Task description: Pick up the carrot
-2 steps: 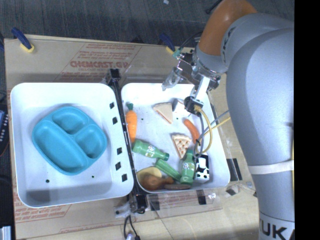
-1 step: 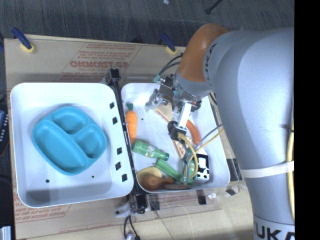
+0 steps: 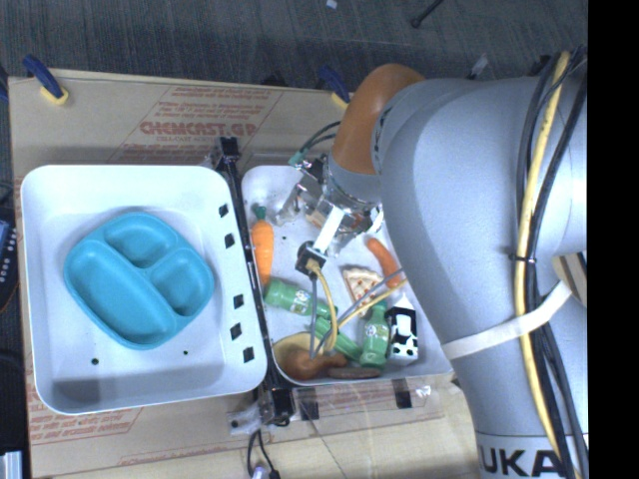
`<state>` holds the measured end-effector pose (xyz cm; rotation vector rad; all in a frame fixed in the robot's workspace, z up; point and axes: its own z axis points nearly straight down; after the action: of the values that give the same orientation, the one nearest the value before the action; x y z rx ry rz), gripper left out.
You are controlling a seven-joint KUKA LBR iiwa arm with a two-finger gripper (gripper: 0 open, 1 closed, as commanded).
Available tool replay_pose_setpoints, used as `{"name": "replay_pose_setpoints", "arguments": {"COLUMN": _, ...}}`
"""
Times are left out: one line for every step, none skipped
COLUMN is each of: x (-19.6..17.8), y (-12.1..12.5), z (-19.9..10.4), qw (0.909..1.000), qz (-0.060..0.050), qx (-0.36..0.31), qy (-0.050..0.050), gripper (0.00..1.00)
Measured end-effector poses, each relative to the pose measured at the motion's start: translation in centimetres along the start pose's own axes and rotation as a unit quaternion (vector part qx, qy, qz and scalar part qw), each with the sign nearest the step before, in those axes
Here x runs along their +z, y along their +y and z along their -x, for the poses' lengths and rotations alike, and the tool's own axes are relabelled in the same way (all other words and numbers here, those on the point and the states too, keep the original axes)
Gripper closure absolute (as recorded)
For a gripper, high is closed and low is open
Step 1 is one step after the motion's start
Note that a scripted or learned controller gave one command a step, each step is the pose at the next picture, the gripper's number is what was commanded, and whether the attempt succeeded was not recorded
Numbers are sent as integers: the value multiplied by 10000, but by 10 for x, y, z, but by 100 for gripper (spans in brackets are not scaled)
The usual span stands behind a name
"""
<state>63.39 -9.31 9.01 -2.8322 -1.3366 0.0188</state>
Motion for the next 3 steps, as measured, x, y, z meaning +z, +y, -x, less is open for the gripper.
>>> {"name": "replay_pose_setpoints", "arguments": {"x": 1, "y": -49, "z": 42, "qw": 9925, "qz": 5, "qx": 1226, "qy": 5, "gripper": 0}}
{"name": "replay_pose_setpoints", "arguments": {"x": -8, "y": -9, "z": 9, "qw": 9737, "qz": 22, "qx": 2278, "qy": 17, "gripper": 0}}
{"name": "replay_pose_setpoints", "arguments": {"x": -18, "y": -10, "z": 7, "qw": 9746, "qz": -31, "qx": 2238, "qy": 15, "gripper": 100}}
